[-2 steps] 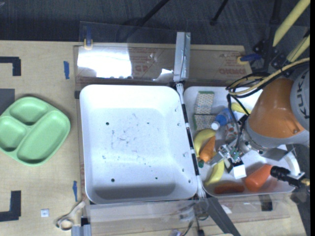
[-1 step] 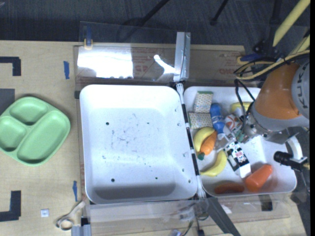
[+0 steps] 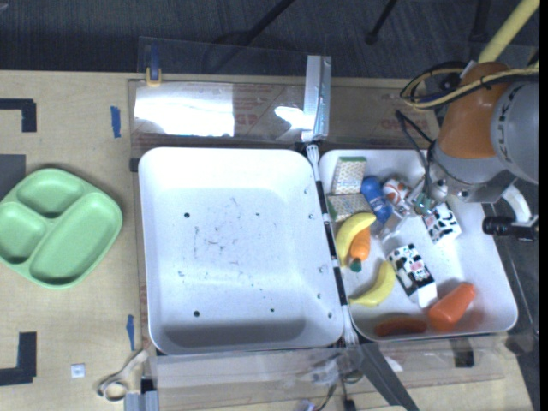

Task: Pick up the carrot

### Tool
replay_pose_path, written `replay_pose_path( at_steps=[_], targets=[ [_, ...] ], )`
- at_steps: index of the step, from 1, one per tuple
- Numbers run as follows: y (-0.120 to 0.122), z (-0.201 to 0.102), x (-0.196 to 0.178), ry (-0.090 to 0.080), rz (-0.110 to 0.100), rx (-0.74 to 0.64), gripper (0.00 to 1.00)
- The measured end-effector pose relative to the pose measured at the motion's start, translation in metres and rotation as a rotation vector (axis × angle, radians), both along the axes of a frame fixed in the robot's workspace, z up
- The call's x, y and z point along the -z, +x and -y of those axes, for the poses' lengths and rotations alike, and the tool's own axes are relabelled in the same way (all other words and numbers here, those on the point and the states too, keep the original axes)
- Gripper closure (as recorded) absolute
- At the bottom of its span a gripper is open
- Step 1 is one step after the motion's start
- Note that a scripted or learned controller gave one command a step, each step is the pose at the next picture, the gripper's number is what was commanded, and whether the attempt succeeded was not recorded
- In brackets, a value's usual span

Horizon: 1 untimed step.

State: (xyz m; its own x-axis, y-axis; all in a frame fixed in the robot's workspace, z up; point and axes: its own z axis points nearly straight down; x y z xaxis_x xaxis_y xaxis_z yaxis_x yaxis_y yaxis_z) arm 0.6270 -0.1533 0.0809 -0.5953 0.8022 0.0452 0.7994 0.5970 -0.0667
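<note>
The carrot (image 3: 360, 247) is a short orange piece with a green end. It lies in the right bin (image 3: 505, 302) near the left wall, resting against a yellow banana (image 3: 351, 229). My gripper (image 3: 422, 199) hangs over the upper middle of the same bin, up and to the right of the carrot and well apart from it. It sits close to a blue bottle (image 3: 374, 196) and a small red-and-white item (image 3: 396, 193).
The right bin also holds a second banana (image 3: 377, 287), two black-and-white cartons (image 3: 411, 269) (image 3: 443, 223), an orange pepper (image 3: 451, 305), a red sausage (image 3: 400, 324) and a patterned box (image 3: 348, 176). The left bin (image 3: 231, 165) adjoins it. A green divided plate (image 3: 56, 227) lies far left.
</note>
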Motion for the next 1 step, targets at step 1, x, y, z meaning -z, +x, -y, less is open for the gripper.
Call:
replay_pose_path(
  at_steps=[1],
  targets=[
    [-0.0532,-0.0280,-0.0668,0.008,0.084,-0.116,0.00]
  ],
)
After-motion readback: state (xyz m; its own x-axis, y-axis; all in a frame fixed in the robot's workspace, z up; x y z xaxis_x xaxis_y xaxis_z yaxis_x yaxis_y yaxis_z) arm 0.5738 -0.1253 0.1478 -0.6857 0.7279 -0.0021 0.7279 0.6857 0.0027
